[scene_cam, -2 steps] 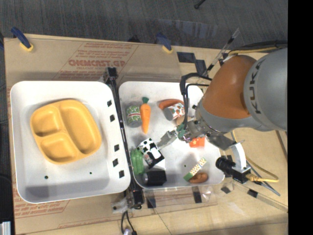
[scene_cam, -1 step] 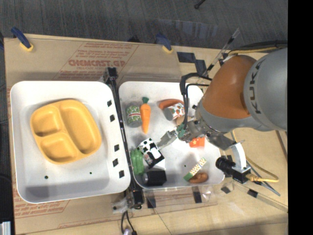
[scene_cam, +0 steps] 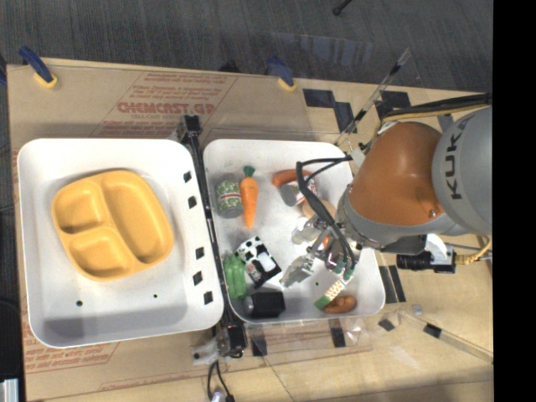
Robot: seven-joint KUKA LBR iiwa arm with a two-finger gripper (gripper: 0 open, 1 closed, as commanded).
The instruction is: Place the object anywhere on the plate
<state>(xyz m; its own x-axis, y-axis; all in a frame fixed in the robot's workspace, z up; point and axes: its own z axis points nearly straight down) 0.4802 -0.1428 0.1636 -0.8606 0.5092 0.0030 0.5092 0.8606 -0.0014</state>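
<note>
Several small toys lie in the right bin (scene_cam: 368, 296): carrot (scene_cam: 249, 195), green can (scene_cam: 228, 196), black-and-white cow-like toy (scene_cam: 257, 260), dark block (scene_cam: 266, 303), hot-dog-like piece (scene_cam: 338, 300). Yellow plate (scene_cam: 110, 222) sits in the left bin (scene_cam: 50, 316), nothing on it. Gripper (scene_cam: 314, 254) hovers low nr the cow toy; can't tell if jaws are open or closed, nothing visibly held. Which obj is the target isn't clear. All look light, rigid plastic, prob slick; best gripped across the narrow middle.

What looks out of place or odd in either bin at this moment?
Nothing stands out. The yellow plate sits flat in the left bin; the carrot and other toys lie loose in the right bin, none spilled. The gripper hangs above them.
</note>
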